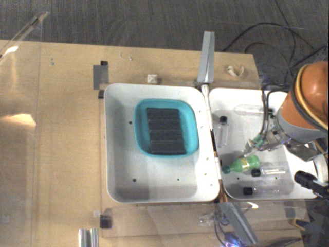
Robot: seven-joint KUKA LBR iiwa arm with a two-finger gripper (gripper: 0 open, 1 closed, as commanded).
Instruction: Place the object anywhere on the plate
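Across the pale wooden counter [51,163] I see two shallow white bins set side by side, their inner walls nearly touching under a grey metal bar [207,58] that runs back from the seam. My left bin [118,184] carries a teal plate [191,127] with a dark ribbed pad [165,131] lying flat in its middle. My right bin [231,189] holds the clutter: a green bottle [241,164] lying on its side near the bin's left wall, a clear tube with a black cap [222,125] further back, another clear tube [268,172] just beside the bottle, and a small black piece [248,191] toward the front edge. The bottle is well apart from the plate, with both bin walls between them.

My arm [308,104] comes in from the right, orange band showing, and the pincer [261,142] hangs low over the right bin, just behind and right of the bottle. Wires crowd around it and I cannot tell how it is set.

Beyond the counter lies dark grey carpet [128,9], with black cables [267,30] trailing over it at the far right. Small black brackets [104,66] sit on the counter by the left bin's corners.
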